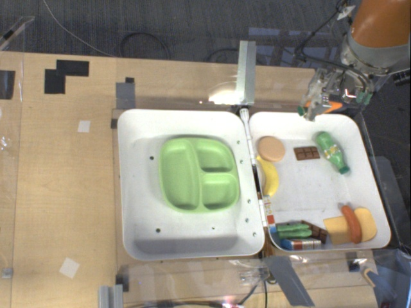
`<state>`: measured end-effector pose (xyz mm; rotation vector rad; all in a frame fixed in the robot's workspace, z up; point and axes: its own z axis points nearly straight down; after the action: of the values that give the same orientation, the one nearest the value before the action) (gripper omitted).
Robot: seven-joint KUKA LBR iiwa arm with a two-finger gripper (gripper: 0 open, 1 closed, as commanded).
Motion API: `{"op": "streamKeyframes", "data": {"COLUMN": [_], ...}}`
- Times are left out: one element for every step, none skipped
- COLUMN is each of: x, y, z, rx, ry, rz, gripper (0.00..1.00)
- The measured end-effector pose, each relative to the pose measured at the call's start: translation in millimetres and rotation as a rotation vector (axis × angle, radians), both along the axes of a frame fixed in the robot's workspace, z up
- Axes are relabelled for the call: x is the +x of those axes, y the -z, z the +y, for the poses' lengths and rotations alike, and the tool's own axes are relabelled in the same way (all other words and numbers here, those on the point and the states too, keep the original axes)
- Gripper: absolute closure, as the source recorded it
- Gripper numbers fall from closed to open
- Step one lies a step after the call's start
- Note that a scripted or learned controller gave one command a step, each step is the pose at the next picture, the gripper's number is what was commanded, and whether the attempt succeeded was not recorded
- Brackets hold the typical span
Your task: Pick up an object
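Observation:
My gripper (pixel 324 101) hangs over the back edge of the right bin (pixel 308 191), under the orange-banded wrist (pixel 379 18). A small orange piece with a green tip (pixel 323 108) sits between its fingers, lifted above the bin's rim. Inside that bin lie a green bottle (pixel 332 151), a brown chocolate bar (pixel 306 153), a round tan cookie (pixel 271 149) and a banana (pixel 271 177). A red sausage (pixel 350 222) rests on a yellow wedge (pixel 363 225) at the front right corner.
The left bin (pixel 138 172) holds a green divided plate (pixel 196 174). Green and red stick-shaped items (pixel 297 231) lie along the right bin's front wall. A metal post (pixel 246 72) stands behind the divider between the bins.

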<state>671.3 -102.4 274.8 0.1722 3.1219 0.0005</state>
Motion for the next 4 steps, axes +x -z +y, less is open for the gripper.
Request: {"op": "streamKeyframes", "data": {"x": [-8, -13, -47, -17], "y": [-46, -118, -28, -60], "z": [-80, -50, -105, -84], "rx": [-0.004, 0.003, -0.001, 0.006], "ry": [0.029, 0.281, 0.053, 0.541], "rz": [-0.002, -0.001, 0.009, 0.002], "gripper": [1.00, 1.00, 1.00, 1.00]}}
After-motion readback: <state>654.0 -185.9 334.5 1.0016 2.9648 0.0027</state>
